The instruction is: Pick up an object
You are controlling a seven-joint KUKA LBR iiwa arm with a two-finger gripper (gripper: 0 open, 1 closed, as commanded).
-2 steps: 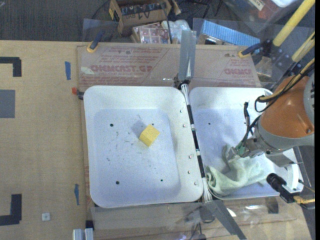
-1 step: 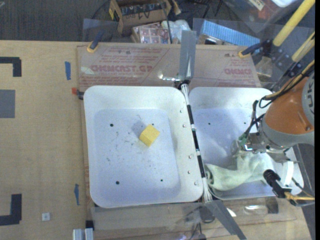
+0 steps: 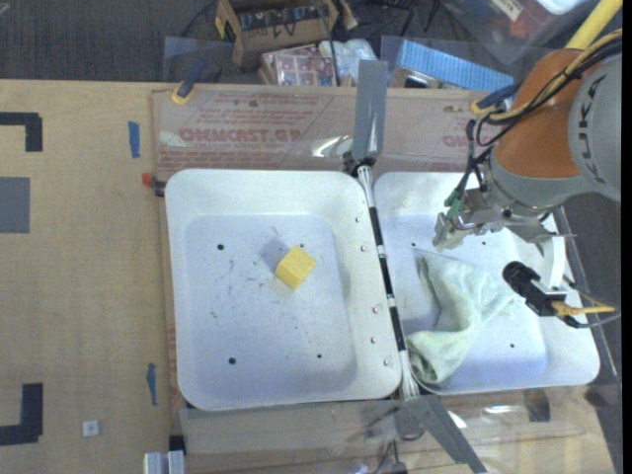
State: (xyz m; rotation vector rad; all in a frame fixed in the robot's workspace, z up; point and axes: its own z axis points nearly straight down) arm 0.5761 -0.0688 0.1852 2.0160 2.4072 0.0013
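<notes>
- Pale-green cloth [image 3: 456, 312] lies crumpled in the right bin [image 3: 578, 363], along its left wall and bunched toward its near left corner.
- It looks soft, light and limp. It would likely sag and trail when lifted, so a pinch on a raised fold near its middle seems safer than one on a flat edge.
- The gripper [image 3: 446, 237] hangs over that bin's far left part, just beyond the cloth's far end. Whether it is spread or pressed together cannot be told.
- A yellow block [image 3: 294, 267] sits near the middle of the left bin [image 3: 197, 205]. It looks rigid and light, and could be taken across two opposite flat faces.
</notes>
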